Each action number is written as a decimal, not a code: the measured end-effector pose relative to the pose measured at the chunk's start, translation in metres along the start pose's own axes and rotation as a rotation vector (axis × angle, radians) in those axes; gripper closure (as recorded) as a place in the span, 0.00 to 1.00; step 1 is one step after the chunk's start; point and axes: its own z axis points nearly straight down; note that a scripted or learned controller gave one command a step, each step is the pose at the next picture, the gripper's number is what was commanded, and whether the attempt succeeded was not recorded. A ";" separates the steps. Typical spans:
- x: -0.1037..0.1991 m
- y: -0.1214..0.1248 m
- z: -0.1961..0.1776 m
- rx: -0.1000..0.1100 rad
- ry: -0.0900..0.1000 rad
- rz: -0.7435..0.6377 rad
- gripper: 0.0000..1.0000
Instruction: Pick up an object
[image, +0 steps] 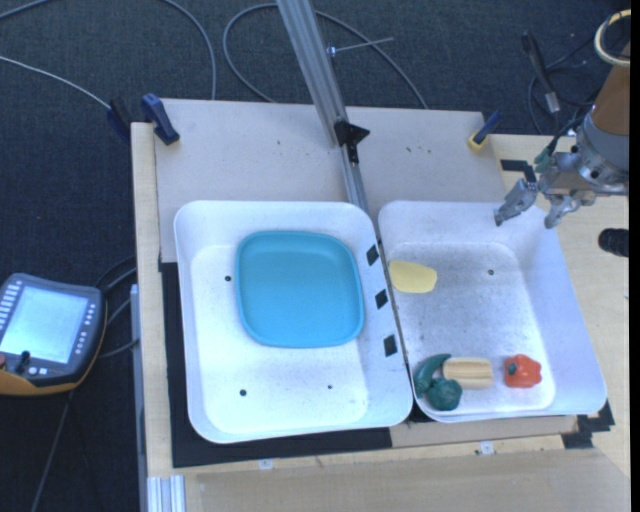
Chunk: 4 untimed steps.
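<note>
The right bin (560, 290) holds a pale yellow piece (412, 277) by its left wall. Along its front edge lie a green vegetable (437, 381), a tan block (468, 373) and a red tomato-like toy (521, 371). My gripper (532, 206) hangs over the bin's back right corner, high above the floor. Its two fingers are spread apart with nothing between them. It is far from every object.
The left bin (205, 300) holds a light blue square plate (299, 287). A metal pole (320, 80) slants across the back of the bench. Blue (160, 117) and yellow (484, 131) clamps sit at the back corners. A teach pendant (45, 332) lies off the bench at left.
</note>
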 end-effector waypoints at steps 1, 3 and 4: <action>0.007 0.001 0.061 0.002 0.001 0.000 0.00; 0.007 0.002 0.097 -0.004 -0.001 -0.001 1.00; 0.002 -0.005 0.039 -0.008 -0.002 0.000 1.00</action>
